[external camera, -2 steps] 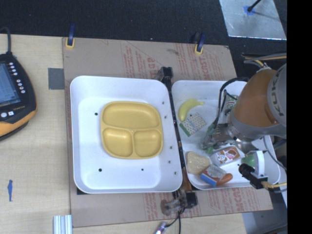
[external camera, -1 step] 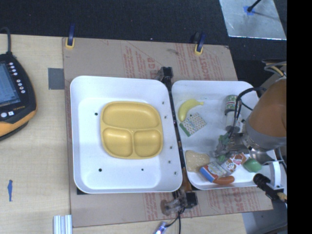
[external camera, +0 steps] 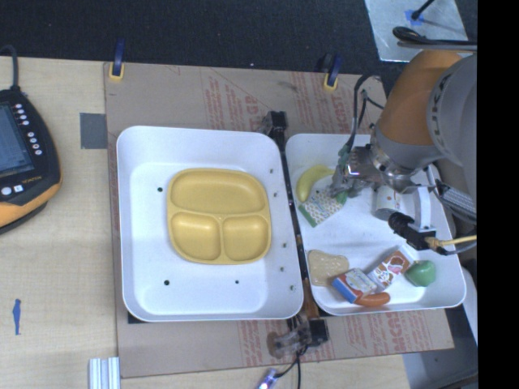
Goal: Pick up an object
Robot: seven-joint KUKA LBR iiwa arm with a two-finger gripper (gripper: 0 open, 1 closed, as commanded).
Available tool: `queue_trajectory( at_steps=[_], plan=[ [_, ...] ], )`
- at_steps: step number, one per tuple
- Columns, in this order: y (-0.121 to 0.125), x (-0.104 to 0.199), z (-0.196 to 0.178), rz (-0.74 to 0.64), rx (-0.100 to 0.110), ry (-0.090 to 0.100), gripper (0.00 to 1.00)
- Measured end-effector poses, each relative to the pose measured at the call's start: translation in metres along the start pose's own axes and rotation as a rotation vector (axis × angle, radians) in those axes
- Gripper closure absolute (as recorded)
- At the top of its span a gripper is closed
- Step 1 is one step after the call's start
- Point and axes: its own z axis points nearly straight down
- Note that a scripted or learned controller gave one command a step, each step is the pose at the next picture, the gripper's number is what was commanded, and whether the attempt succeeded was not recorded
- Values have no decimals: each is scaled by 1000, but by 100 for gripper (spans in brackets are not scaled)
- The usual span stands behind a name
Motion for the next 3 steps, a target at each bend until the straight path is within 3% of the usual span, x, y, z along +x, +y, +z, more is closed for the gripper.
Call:
queue_trajectory(
  at_steps=[1,2,3],
  plan=[
    [-33,52,-51,0,2,1,100],
    [-39,106,-97,-1,1,0,100],
    [1,79,-67,2,2,-2,100]
  ],
)
